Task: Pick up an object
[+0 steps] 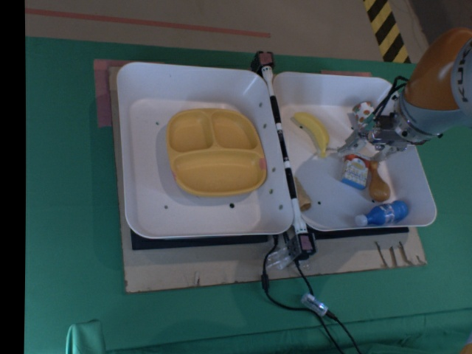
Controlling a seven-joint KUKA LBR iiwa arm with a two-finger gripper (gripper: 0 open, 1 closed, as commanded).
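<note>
**A:** Starting nearest the camera, what is there?

**B:** Loose cables (295,290) on the green surface (74,271), then the cardboard sheet under both bins. In the right bin (417,198), a blue bottle (383,214) lies on its side at about five o'clock, close to the near rim. A brown cone-like piece (303,196) leans by the divider at seven o'clock.

**A:** And further in?

**B:** A small carton (355,172) sits near the middle, with a brown drumstick-shaped toy (378,184) just beside it at its four o'clock. A banana (313,131) lies toward ten o'clock. A small round white toy (362,112) is at the far side, around one o'clock. In the left bin (140,198) rests a yellow divided plate (215,152).

**A:** Where is the gripper?

**B:** The gripper (365,140) hangs low over the right bin, just beyond the carton and between it and the round toy. Its metal parts blur together, so I cannot tell how it is set.

**A:** Has anything been picked up?

**B:** I would say not. Every object appears to lie on a bin floor, and nothing shows caught in the gripper. The carton looks the likeliest target, being nearest beneath it. The grasp and lift seem wholly left to do.
</note>
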